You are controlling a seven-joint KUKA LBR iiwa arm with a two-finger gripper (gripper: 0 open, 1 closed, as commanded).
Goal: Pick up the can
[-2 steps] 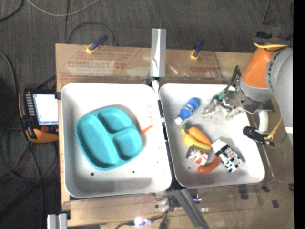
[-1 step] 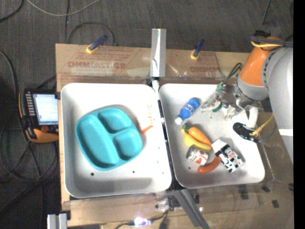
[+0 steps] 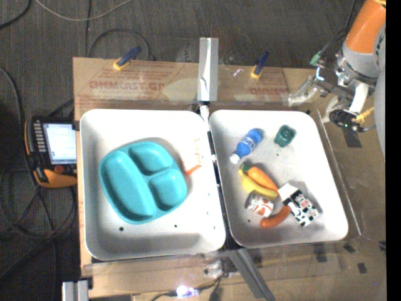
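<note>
**benchwatcher:** End effector (image 3: 307,94) is parked up at the top right, outside the right white plastic bin (image 3: 326,168), past its far right corner. Honestly can't tell if it's clenched or released, it's just a blur of metal there. The grey arm with the orange band (image 3: 366,27) comes in from the upper right corner, angled down toward the desk (image 3: 156,83).

**kuka_kev:** And the can?

**benchwatcher:** Small red-and-white can (image 3: 258,202) lies in the right bin, toward the near side, tucked between a yellow-orange toy carrot (image 3: 260,179) above it and a red sausage-shaped thing (image 3: 276,218) below. Well apart from the arm.

**kuka_kev:** Rest of the setup?

**benchwatcher:** Left white bin (image 3: 94,231) holds a teal divided plate (image 3: 144,180). The desk is brown cardboard-looking board with clamps at the back, dark carpet and cables around it, and an orange-edged handheld screen (image 3: 53,149) to the left.
</note>
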